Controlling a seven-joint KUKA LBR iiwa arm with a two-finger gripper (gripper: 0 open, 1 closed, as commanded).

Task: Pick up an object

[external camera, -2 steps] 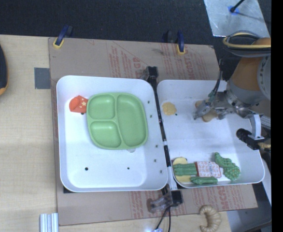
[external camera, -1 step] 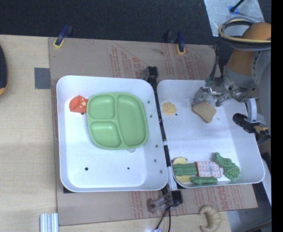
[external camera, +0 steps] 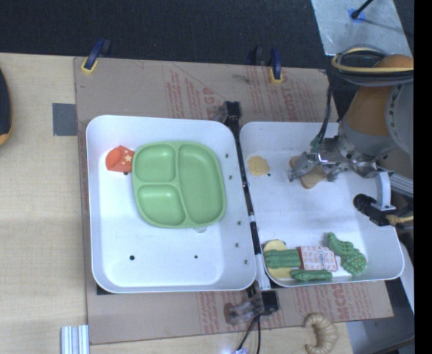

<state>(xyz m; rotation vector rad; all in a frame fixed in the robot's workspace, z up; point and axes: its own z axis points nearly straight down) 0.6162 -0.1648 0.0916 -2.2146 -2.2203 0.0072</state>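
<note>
The pincer [external camera: 313, 169] hovers low in the right bin [external camera: 290, 223] (fingers' spread cannot be told) touching a tan object [external camera: 312, 178].

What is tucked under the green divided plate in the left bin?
A red object pokes out from beneath the green divided plate at its upper-left edge, resting on the left bin floor. How far it extends underneath is hidden by the plate.

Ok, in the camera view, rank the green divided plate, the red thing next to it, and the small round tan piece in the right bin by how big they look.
1. Green divided plate, by far the largest.
2. Red thing at the plate's left edge.
3. Round tan piece, a little smaller than the red thing; these two look close, so their order is less certain.
</note>
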